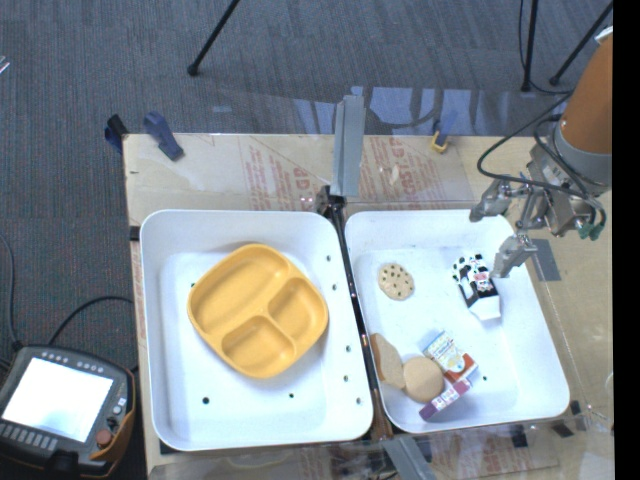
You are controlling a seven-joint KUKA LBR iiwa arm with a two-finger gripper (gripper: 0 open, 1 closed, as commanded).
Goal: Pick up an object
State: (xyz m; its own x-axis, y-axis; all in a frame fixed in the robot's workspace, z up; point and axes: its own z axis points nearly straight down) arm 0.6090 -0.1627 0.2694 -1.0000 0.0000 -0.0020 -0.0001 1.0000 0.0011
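Low in the right bin, a colourful carton [449, 368] — claw [512, 256] state unclear.

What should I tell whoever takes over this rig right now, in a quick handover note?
Gripper: above the right bin, just over the black-and-white carton; nothing seen between its fingers.
Right bin also holds a cookie, a small juice box and tan round pieces.
Left bin: yellow divided plate.
Done: nothing lifted yet.
Left: grasp and lift one object.
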